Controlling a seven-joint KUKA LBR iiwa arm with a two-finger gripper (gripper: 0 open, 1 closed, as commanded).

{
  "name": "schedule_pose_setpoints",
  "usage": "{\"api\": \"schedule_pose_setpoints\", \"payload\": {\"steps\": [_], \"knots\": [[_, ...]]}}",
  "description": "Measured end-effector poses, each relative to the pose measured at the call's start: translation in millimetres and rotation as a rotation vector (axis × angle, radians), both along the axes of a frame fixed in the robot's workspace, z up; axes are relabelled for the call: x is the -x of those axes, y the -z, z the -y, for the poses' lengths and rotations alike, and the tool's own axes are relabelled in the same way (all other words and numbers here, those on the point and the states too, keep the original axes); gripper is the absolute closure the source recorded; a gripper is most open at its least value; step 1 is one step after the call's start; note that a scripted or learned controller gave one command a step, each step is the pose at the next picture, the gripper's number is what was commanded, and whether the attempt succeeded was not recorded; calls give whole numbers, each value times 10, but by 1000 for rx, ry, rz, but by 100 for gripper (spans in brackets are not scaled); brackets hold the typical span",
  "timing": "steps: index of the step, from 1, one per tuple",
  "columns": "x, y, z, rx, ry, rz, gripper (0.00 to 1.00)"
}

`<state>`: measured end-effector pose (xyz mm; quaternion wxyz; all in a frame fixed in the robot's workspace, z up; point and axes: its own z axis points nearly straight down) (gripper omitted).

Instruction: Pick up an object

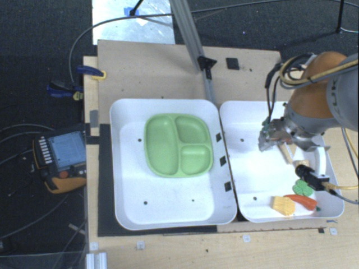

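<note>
Tool (pixel 268 139) grip state indeterminate; carrot (pixel 301 201) at bin's (pixel 247 167) five o'clock appears light, rigid, best gripped mid-body.

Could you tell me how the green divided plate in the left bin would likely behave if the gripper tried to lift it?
The green plate looks like rigid moulded plastic, so probably stiff and light. It lies flat with a low rounded rim, so a grasp may slip. It seems unlikely to roll or tip.

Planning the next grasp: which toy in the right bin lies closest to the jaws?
The green toy, just above the orange carrot; the yellow piece lies farther toward the bin's front rim.
</note>
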<state>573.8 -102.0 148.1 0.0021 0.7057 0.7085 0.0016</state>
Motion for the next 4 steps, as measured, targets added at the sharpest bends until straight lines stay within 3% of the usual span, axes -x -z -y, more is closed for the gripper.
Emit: {"api": "schedule_pose_setpoints", "payload": {"steps": [2, 4], "knots": [[-50, -983, 107, 0, 0, 0, 100], [-2, -921, -945, -3, -6, -5, 100]]}}
